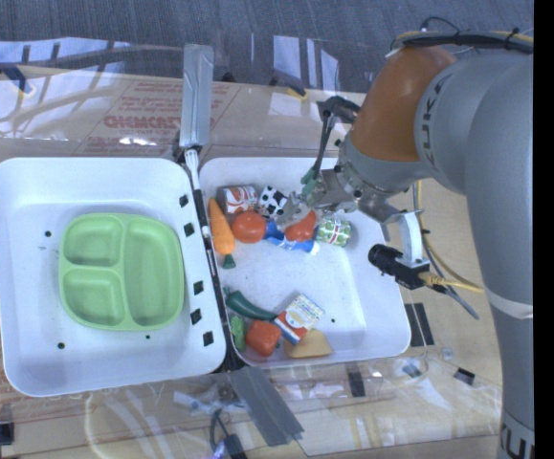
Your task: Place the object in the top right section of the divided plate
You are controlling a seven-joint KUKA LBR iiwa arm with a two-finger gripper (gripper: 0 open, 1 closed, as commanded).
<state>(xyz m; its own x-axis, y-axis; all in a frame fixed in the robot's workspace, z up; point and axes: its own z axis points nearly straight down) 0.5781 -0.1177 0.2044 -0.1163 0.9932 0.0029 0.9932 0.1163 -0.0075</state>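
Observation:
The green divided plate (175, 285) lies in the left bin (28, 189), with two small sections on its left and one long section on its right. My gripper (305, 210) is down in the upper part of the right bin (377, 299), right over a small red-orange toy (301, 227). That toy sits on a blue piece (294, 246), beside a green and white can (335, 229). The wrist hides the spot where the gripper meets the toy.
Also in the right bin are an orange carrot (221, 232), a red tomato (249, 226), a red and white can (239, 197) and a black and white ball (273, 199). Near the front lie a green vegetable (246, 305), a red item (262, 338), a packet (301, 316) and a tan wedge (311, 345).

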